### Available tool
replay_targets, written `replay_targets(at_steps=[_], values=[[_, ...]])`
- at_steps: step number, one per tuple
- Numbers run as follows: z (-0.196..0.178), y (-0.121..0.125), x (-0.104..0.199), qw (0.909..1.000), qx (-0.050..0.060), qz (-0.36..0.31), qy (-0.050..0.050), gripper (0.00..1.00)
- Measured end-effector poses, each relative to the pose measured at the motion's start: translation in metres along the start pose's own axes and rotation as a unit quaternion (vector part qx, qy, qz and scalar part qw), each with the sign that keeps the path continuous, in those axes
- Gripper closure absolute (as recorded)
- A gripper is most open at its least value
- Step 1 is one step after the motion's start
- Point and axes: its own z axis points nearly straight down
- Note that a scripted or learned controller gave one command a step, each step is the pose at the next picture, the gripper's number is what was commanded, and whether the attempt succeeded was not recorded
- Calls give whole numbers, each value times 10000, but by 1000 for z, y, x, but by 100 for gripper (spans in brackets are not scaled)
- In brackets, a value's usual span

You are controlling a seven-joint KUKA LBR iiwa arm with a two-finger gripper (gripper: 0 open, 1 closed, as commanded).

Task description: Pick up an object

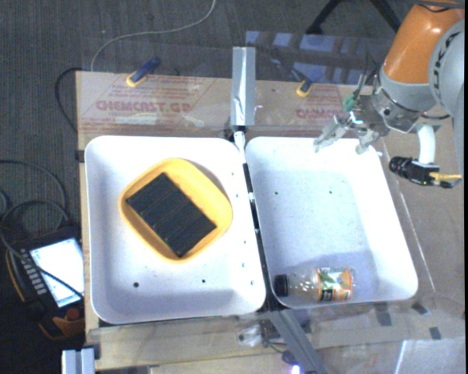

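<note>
A small clear bottle (316, 284) with a black cap and an orange label lies on its side at the front edge of the right bin (374, 209). A yellow dish (214, 197) holding a black ridged block (171, 214) sits in the left bin (109, 287). My gripper (345, 134) hangs over the far rim of the right bin, well away from the bottle. Its fingers (326, 138) are spread apart with nothing between them.
A cardboard sheet (140, 107) with two blue-and-yellow clamps lies behind the bins. A metal divider (242, 92) stands between them at the back. A tablet (51, 267) and cables lie on the floor at left.
</note>
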Motion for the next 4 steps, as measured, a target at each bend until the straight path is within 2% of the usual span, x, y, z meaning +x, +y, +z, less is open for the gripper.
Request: replay_targets(at_steps=[1, 2, 3, 4], values=[[31, -106, 15, 9981, 10, 613, -5, 0], [109, -172, 14, 9998, 15, 209, 7, 0], [130, -167, -27, 9999, -54, -145, 13, 0], [129, -165, 14, 9974, -103, -715, -57, 0]])
